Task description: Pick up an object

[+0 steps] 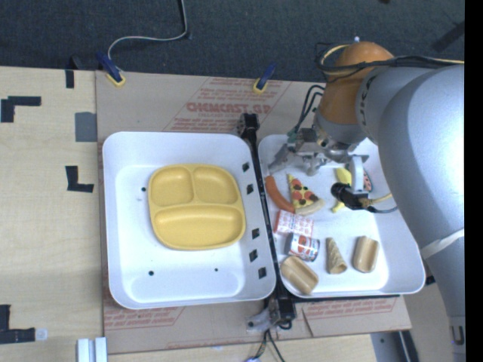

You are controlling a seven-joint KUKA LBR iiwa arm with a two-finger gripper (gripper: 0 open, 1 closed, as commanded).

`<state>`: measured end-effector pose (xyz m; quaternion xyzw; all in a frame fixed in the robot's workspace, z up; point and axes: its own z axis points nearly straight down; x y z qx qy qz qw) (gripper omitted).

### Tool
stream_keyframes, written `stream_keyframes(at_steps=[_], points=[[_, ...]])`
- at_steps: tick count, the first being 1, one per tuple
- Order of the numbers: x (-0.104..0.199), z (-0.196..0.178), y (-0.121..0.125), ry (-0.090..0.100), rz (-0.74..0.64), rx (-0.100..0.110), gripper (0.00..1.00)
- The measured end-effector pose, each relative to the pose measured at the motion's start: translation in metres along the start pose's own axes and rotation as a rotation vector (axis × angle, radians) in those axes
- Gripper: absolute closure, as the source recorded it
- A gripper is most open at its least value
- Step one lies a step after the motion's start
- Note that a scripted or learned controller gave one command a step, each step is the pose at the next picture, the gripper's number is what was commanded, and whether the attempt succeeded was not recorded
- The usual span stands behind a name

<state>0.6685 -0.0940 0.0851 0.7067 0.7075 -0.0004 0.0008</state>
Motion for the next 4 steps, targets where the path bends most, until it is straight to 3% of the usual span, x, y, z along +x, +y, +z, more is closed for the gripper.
stream_keyframes(at_steps=[4], points=[[-0.0004,0.0,0.0001,0.0,-0.001,0.0,0.0]])
